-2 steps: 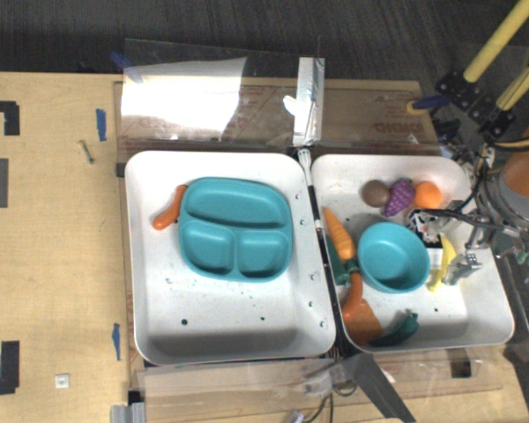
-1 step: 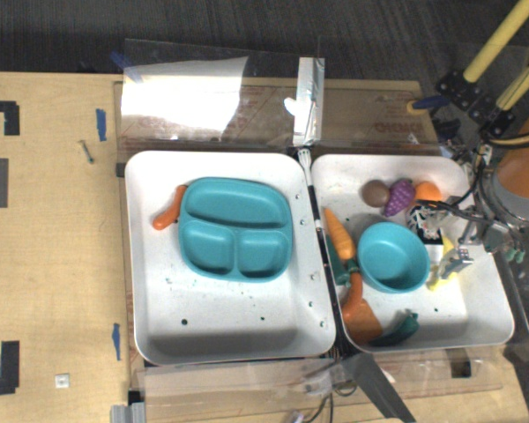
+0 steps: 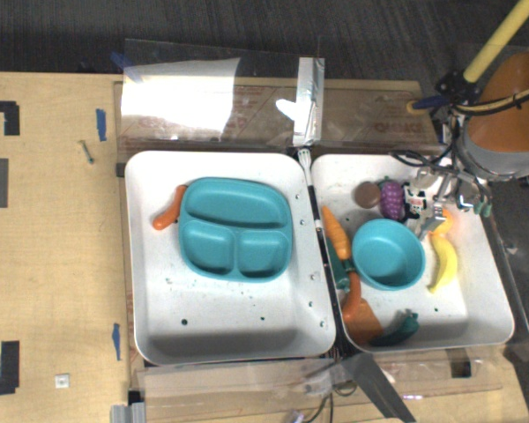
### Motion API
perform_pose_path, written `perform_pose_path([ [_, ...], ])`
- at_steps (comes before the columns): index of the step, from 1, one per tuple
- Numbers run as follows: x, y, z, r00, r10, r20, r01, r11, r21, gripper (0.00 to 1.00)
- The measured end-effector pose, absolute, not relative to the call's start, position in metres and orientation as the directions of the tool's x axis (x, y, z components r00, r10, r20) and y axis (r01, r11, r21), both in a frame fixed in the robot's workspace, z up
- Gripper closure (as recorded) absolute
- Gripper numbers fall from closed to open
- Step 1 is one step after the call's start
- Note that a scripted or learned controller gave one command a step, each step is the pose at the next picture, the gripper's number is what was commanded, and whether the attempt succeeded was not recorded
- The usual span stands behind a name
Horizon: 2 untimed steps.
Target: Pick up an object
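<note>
My gripper (image 3: pixel 428 208) hangs low over the back right part of the right bin (image 3: pixel 485 320), coming down from the grey arm with its orange band (image 3: pixel 502 104). Purple grapes (image 3: pixel 391 200) lie just left of it, with a brown round piece (image 3: pixel 367 194) beside them. A yellow banana (image 3: pixel 442 261) lies just below the gripper, along the right side of a teal bowl (image 3: pixel 387 253). Nothing can be seen held in the gripper.
An orange carrot (image 3: pixel 335 231) lies by the right bin's left wall; another orange piece (image 3: pixel 360 311) and a dark teal item (image 3: pixel 400 327) lie near its front. The left bin (image 3: pixel 159 315) holds a teal divided plate (image 3: pixel 235 227) and an orange sausage-like piece (image 3: pixel 168 210).
</note>
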State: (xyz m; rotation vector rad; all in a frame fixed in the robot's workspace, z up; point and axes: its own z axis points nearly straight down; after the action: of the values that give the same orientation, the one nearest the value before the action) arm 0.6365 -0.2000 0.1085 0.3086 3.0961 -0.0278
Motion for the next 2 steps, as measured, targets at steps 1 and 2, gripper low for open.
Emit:
perform_pose_path([
  [1, 0.6362, -0.2002, 0.108, -0.965, 0.261, -0.026, 0.262, 0.965, -0.005, 0.0],
  [2, 0.6419, -0.2049, 0.1073, -0.936, 0.353, 0.0, 0.353, 0.936, 0.005, 0.0],
])
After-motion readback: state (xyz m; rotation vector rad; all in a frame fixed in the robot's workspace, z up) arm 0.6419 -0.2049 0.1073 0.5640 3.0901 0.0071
